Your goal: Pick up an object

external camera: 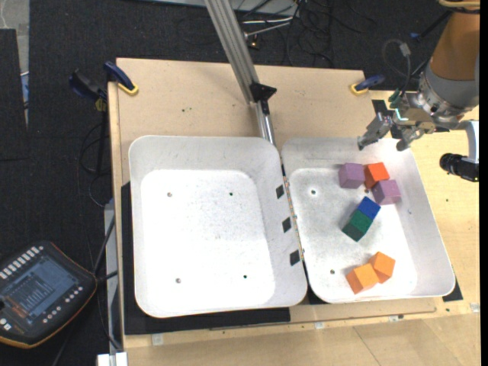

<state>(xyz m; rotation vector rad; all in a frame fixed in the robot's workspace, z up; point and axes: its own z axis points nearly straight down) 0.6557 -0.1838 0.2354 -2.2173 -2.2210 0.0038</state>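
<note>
The right bin [427, 227] holds several small blocks. Two purple blocks [351, 175] [387, 191] flank an orange block [376, 174] near its far side. A blue block [368, 207] sits against a green block [355, 224] in the middle. Two more orange blocks [363, 277] [383, 265] lie near the front. My gripper [387, 134] hangs above the bin's far edge, just beyond the purple and orange cluster. Its fingers are spread apart with nothing between them.
The left bin [152, 166] lies beside the right one. A slanted metal pole [232, 40] crosses the bench's back and ends at the bins' divide. A teach pendant [38, 288] rests off the bench at lower left. Clamps [122, 78] hold the board's far corners.
</note>
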